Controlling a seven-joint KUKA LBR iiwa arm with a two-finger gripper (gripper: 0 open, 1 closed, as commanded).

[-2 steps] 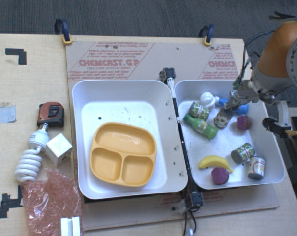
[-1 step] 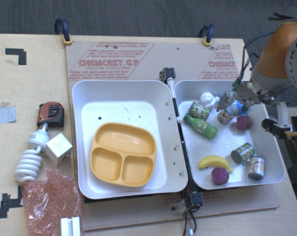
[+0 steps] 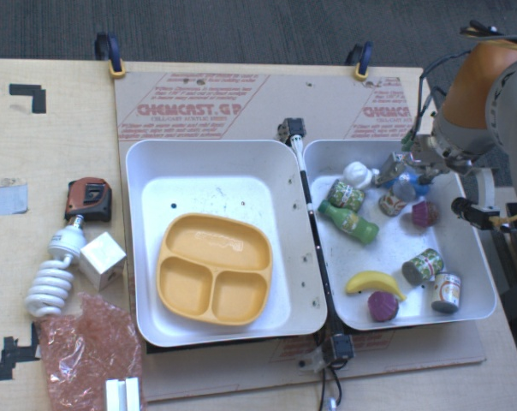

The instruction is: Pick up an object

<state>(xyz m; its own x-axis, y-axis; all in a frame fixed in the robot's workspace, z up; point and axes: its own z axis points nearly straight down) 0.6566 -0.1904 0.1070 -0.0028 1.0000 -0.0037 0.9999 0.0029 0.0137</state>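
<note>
Left of the bins, your bench carries a tape measure (image 3: pixel 88 199), a spiral bulb (image 3: pixel 53 272) and a white cube (image 3: pixel 103 257), all well apart from the work. The left bin (image 3: pixel 147 187) holds a yellow divided tray (image 3: pixel 214 268), apparently parked out of the arm's reach. The right bin (image 3: pixel 472 311) crowds the pickable items together: a green bottle (image 3: pixel 351 221), a banana (image 3: pixel 374 282), a purple ball (image 3: pixel 383 306), two cans (image 3: pixel 423 265). Your gripper (image 3: pixel 410 174) hangs over the bin's far corner, near a small blue object (image 3: pixel 404 185); whether it grips anything, you cannot tell.
</note>
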